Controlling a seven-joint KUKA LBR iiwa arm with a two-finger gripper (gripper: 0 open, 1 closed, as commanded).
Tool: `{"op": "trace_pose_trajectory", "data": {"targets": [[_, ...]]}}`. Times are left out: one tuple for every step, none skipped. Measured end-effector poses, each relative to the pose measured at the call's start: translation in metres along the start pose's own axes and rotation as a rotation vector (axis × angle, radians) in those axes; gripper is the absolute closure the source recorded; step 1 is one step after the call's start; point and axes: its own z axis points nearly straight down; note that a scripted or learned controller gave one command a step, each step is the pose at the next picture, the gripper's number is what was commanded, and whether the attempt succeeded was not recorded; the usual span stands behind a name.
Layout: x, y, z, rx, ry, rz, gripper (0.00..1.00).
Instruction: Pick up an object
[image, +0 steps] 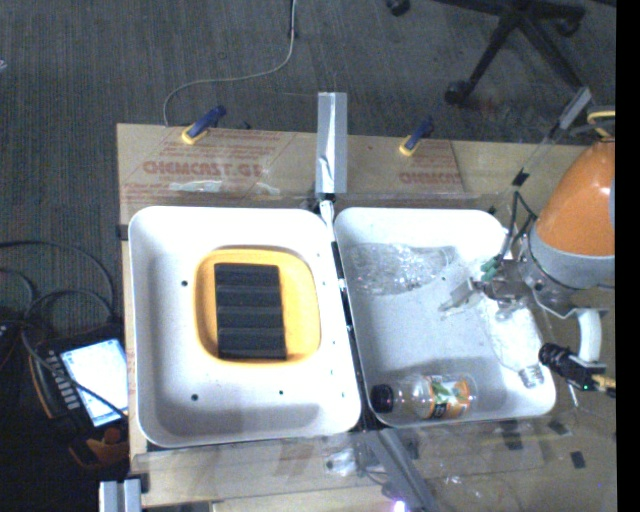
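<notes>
My gripper (472, 292) hangs over the right part of the right bin (420, 345), below the arm's orange band (585, 205). A crumpled clear plastic bottle (395, 265) lies just to its left, in the bin's far half. A second clear bottle (515, 345) lies beneath the wrist along the bin's right wall. A bottle with a black cap and an orange label (425, 395) lies on its side by the near wall. A yellow block with a black ridged top (256, 308) sits in the middle of the left bin (160, 330).
A metal post (331, 140) rises at the back between the bins. Two blue-and-yellow clamps (203, 123) (417, 136) hold the board's far edge. Cables and a lit tablet (90, 375) lie on the floor to the left.
</notes>
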Motion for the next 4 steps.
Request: {"op": "trace_pose_trajectory", "data": {"targets": [[-0.001, -0.030, 0.090, -0.005, 0.000, -0.004, 0.00], [-0.001, -0.035, 0.062, 0.000, 0.002, -0.077, 0.00], [-0.036, 0.003, 0.083, 0.003, 0.005, 0.177, 0.00], [0.009, -0.006, -0.044, -0.001, -0.001, 0.124, 0.00]]}}
